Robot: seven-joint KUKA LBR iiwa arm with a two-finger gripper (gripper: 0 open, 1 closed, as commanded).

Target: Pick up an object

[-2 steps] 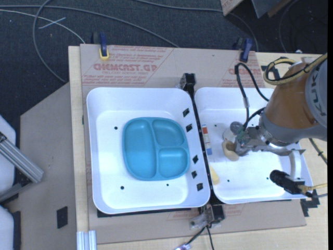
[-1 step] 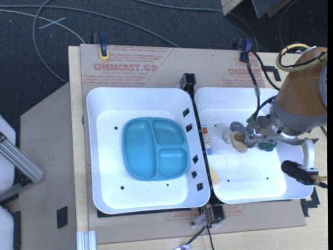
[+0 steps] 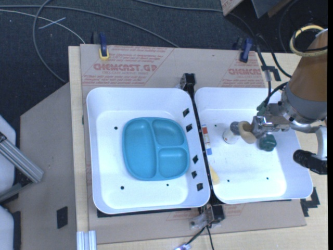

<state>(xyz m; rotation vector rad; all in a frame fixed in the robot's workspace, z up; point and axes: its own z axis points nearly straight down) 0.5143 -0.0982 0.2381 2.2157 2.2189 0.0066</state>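
Observation:
In the right bin (image 3: pixel 250 189) lie a few small objects close together: a white-grey cylinder (image 3: pixel 228 136), a tan rounded piece (image 3: pixel 245 133) and a dark green piece (image 3: pixel 268 142). My gripper (image 3: pixel 263 126) hangs low over the bin, right above the gap between the tan piece and the green piece, and its metal body hides part of both. Whether it touches either one is hidden. The grey arm with its orange band (image 3: pixel 312 61) comes in from the upper right.
The left bin (image 3: pixel 104 113) holds a blue divided plate (image 3: pixel 156 148). A black divider with clips (image 3: pixel 195 139) runs between the bins. Small coloured scraps (image 3: pixel 206 139) lie along the right bin's left wall. Cables (image 3: pixel 273 82) hang near the arm.

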